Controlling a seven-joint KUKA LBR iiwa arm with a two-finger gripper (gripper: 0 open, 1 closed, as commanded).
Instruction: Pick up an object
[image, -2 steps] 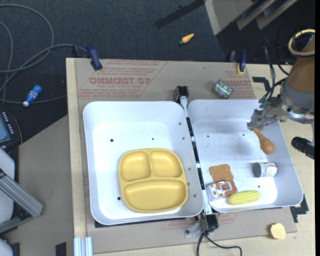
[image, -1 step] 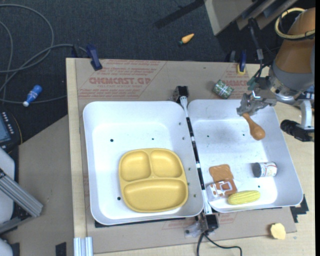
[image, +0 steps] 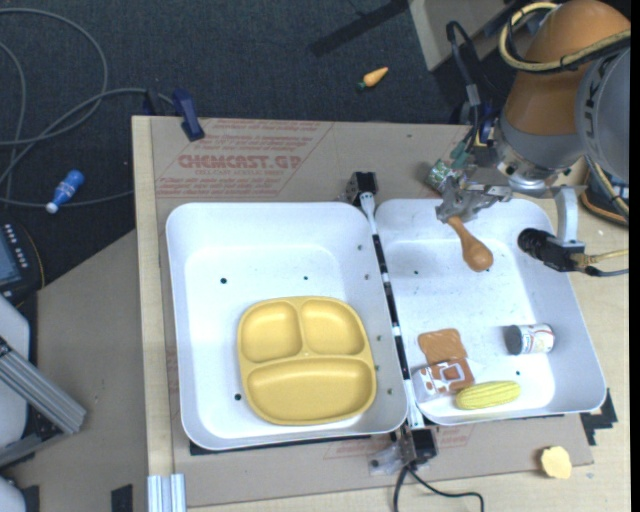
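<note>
Camera view, arm: I see it reach in from the upper right, orange band above the wrist, grey wrist angled down over the far edge of the right bin (image: 585, 370).
Pincer (image: 462, 212): low at the right bin's far side, closed on the thin handle end of a brown spoon (image: 472, 246).
Spoon: it slants from the pincer toward me, bowl end out over the bin floor; I cannot tell whether that end touches the floor.
Right bin, near end: a brown toast (image: 442, 345), a small brown-and-white box (image: 444, 377) just beside it, a corn cob (image: 488, 394) along the near wall, a small can (image: 528, 340) on its side to the right.
Left bin (image: 200, 260): a yellow tray (image: 304, 359) with three compartments sits near the front.
Tabletop (image: 150, 300): cardboard under both bins, a yellow lump (image: 555, 462) at the near right corner.
Floor: a blue bottle (image: 66, 189) at far left, an orange bit (image: 374, 76) at the top.
</note>
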